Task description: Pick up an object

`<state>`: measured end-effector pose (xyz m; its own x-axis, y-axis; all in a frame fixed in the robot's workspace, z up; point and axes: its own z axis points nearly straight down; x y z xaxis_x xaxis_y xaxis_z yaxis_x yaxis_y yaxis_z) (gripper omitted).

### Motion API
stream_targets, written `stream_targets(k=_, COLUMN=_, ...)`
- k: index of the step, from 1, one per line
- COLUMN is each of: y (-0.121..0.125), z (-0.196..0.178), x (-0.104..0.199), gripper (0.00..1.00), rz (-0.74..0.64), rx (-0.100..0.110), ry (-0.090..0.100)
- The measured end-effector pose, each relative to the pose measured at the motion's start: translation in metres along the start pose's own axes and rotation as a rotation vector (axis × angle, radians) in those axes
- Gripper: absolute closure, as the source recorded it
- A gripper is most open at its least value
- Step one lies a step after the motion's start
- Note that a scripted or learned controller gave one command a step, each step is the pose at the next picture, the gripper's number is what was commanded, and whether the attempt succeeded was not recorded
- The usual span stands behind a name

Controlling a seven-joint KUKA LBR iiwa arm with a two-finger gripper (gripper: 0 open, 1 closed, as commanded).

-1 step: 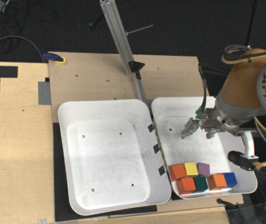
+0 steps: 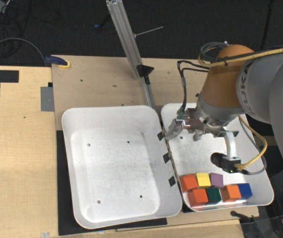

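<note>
Cluster of colored blocks (image 2: 215, 187) at near end of right bin (image 2: 260, 195), packed in two rows: orange block (image 2: 189, 182), yellow block (image 2: 203, 179) and purple block (image 2: 216, 179) behind; red-orange block (image 2: 198, 197), green block (image 2: 213, 195), second orange block (image 2: 232, 192) and blue block (image 2: 245, 189) in front, touching one another and hard against near rim. Left bin (image 2: 114, 162) alongside, just beside right bin, only small dark specks on its floor. Black clips (image 2: 167, 157) along seam between both bins. Gripper (image 2: 177, 128) over far-left part of right bin, close to dividing edge, well apart from blocks, nothing seen between fingers; fingers small and blurred, so open or closed cannot tell. Grey arm (image 2: 263, 88) with orange band (image 2: 223, 81) entering from right, cables looped around wrist, black-and-yellow fitting (image 2: 226, 162) hanging below it above bin floor. Tilted aluminium rail (image 2: 126, 38) rising from bench (image 2: 97, 86) behind bins. Blue-and-yellow clamp (image 2: 57, 61) at far-left bench edge. Light wooden surface (image 2: 12, 143) with black patches at left, dark floor with cables beyond.
</note>
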<state>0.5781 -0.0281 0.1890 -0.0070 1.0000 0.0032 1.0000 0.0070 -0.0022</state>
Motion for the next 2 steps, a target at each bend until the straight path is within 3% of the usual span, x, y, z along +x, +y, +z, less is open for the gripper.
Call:
stream_targets(k=1, y=-0.043, z=0.000, x=0.056, gripper=0.00, rz=0.003, rx=0.005, ry=0.000)
stream_targets(k=2, y=-0.053, z=0.000, x=0.115, gripper=0.00, rz=0.002, rx=0.004, ry=0.000)
